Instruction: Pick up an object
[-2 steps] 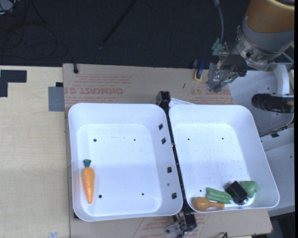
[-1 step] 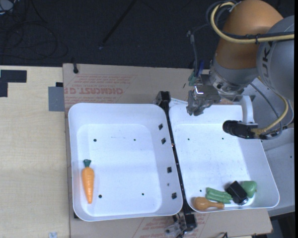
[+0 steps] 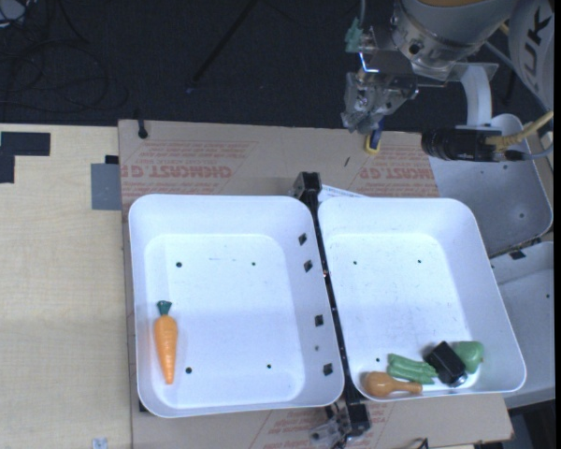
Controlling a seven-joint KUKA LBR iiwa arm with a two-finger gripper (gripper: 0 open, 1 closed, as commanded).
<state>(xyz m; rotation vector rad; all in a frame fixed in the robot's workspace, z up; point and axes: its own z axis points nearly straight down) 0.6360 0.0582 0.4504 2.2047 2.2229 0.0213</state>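
1. In the left bin (image 3: pixel 215 215) we see a toy carrot (image 3: pixel 165 341) lying near the front left corner, green top pointing away from us.
2. In the right bin (image 3: pixel 402 218), the front right corner holds a cluster: an orange-tan piece (image 3: pixel 389 384), a green bean-like piece (image 3: pixel 411 369), a black block (image 3: pixel 445 362) and a green item (image 3: pixel 470 352), touching or overlapping.
3. The gripper (image 3: pixel 372 118) hangs beyond the bins' far edge, above the cardboard (image 3: pixel 215 162); we cannot tell how its jaws stand.

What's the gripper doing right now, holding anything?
Gripper: raised above the bench beyond the two bins, nothing visibly held; open or shut cannot be told.
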